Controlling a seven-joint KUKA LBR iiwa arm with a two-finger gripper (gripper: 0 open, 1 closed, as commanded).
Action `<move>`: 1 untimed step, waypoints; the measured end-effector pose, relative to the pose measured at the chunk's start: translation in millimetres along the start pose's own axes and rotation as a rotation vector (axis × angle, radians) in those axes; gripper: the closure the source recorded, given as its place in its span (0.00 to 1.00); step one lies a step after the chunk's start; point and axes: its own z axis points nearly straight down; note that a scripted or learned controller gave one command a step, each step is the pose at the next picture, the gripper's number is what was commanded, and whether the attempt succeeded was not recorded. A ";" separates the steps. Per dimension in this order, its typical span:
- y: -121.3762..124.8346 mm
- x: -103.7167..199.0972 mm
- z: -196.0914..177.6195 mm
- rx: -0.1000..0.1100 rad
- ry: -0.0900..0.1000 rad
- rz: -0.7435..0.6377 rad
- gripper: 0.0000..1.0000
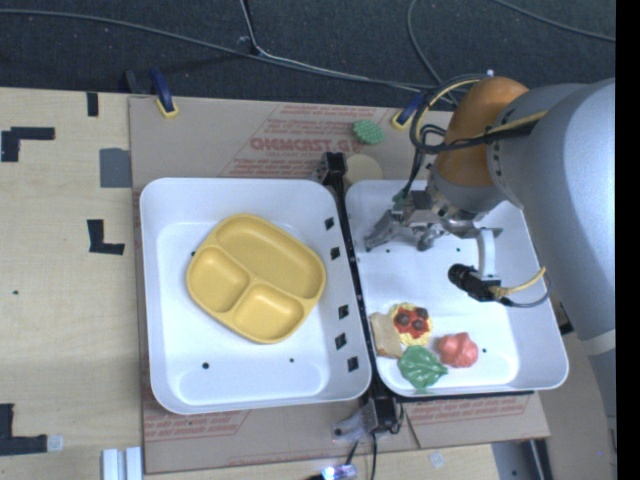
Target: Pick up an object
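So here's my view from the overhead cam. The arm comes in over the right bin, and the jaws hang low over that bin's far-left part, close to the black divider between the two bins. From what I can see the jaws are spread open with nothing between them; the two fingers splay out toward the divider.

The stuff to pick is all bunched at the near end of the right bin, well apart from the jaws: a tan piece nearest the divider, a yellow item with red and dark spots touching it, a green leafy thing just in front of those, and a red lump beside the green one, on the side away from the divider.

On the other side of the divider, the left bin holds a yellow compartment tray, sitting at an angle. There's also a small green object on the cardboard of the worktop, beyond the bins.
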 end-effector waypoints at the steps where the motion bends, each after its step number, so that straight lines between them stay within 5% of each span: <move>1: 0.6 0.8 -10.6 -0.002 0.001 -0.001 1.00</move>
